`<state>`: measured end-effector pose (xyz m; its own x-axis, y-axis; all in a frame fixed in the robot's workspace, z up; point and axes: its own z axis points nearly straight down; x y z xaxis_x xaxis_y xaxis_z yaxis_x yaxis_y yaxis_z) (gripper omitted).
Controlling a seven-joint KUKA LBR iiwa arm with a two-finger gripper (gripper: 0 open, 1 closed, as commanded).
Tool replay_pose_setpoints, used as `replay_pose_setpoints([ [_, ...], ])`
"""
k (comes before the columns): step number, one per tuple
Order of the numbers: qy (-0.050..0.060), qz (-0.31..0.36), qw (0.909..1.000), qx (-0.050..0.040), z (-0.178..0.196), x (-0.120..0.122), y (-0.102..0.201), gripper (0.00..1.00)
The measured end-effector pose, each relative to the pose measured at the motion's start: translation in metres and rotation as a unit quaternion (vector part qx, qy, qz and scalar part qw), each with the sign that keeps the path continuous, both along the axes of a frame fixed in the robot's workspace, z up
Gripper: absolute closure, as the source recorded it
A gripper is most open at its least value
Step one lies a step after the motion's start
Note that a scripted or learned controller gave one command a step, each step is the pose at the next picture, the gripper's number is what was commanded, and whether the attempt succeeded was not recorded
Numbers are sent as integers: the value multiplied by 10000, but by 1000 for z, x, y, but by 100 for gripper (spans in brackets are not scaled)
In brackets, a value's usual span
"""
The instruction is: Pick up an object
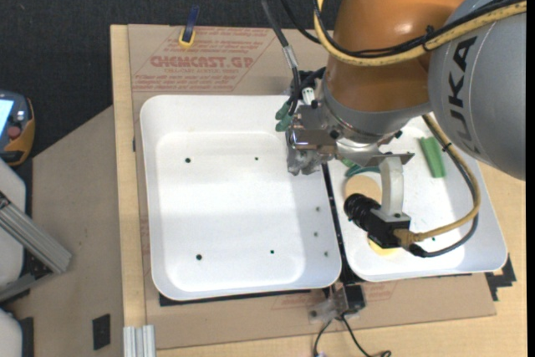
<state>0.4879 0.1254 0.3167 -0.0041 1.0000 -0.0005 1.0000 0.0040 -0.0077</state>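
My gripper (303,153) hangs low over the ridge between the two bins, at the right edge of the left bin (226,205). The big orange and grey wrist above it covers most of it. In the right bin (468,251) a green stick (433,156) lies near the far right side, well apart from the gripper. A yellow object (362,176) peeks out under the arm, mostly hidden. Another yellow bit (383,243) shows beneath the black cable plug near the bin's front. I see nothing held in the gripper.
Both bins rest on a cardboard sheet (201,63) with red print. A small blue and yellow clip (190,28) sits at its far edge. Black and yellow cables (435,240) loop from the wrist over the right bin.
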Motion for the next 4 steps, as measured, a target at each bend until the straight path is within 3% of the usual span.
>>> replay_pose_setpoints([
  [1,-104,28,9999,39,111,3,72,100],
  [2,-5,-53,10000,-11,63,-9,10,100],
  [3,-14,-12,10000,-1,43,-4,31,100],
  [4,-29,-47,10000,-2,52,-9,-19,100],
])
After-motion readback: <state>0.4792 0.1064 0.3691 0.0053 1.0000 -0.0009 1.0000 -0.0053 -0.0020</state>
